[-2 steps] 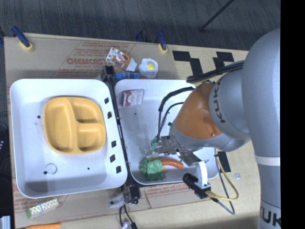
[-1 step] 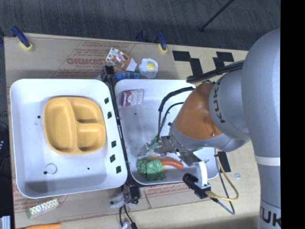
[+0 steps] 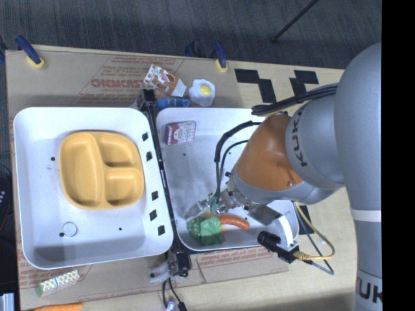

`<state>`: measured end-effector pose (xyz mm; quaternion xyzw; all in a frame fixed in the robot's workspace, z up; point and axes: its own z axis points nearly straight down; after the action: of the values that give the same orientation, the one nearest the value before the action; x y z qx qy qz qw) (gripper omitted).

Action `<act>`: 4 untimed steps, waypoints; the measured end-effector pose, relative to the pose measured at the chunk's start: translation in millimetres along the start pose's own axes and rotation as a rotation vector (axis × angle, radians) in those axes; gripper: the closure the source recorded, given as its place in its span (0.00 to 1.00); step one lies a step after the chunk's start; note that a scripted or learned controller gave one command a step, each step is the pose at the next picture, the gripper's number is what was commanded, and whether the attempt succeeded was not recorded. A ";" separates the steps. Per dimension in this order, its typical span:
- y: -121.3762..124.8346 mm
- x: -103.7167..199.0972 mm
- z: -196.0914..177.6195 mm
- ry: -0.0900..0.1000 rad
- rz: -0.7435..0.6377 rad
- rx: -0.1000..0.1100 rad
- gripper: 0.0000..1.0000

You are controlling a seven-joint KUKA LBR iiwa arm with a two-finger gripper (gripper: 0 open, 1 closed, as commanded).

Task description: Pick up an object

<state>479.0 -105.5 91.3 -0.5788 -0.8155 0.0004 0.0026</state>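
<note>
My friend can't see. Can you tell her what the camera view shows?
A grey robot arm reaches into the right white bin, its tool low over a green toy and an orange carrot. The left bin holds a yellow divided tray.

Left bin (image 3: 26, 173): had a yellow divided tray (image 3: 102, 168) sitting in it.
Right bin (image 3: 194, 157): a small maroon packet (image 3: 179, 133) near the top, green block (image 3: 206, 230) and orange carrot-looking thing (image 3: 233, 223) touching at the bottom.
Gripper (image 3: 217, 205): was down just above that green block, arm (image 3: 305, 148) covering most of it.
</note>
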 end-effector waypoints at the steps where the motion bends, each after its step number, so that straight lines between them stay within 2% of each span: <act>1: -0.9 6.1 0.0 0.000 -0.272 0.000 0.00; 2: 13.2 45.0 -100.6 -0.006 -0.793 -0.002 0.00; 3: 19.1 -21.4 -1.2 -0.006 -0.692 -0.003 0.00; 4: -8.6 -31.3 -3.0 -0.019 -1.229 -0.010 0.00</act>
<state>481.3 -137.9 94.2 -0.0026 -1.0000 0.0000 -0.0075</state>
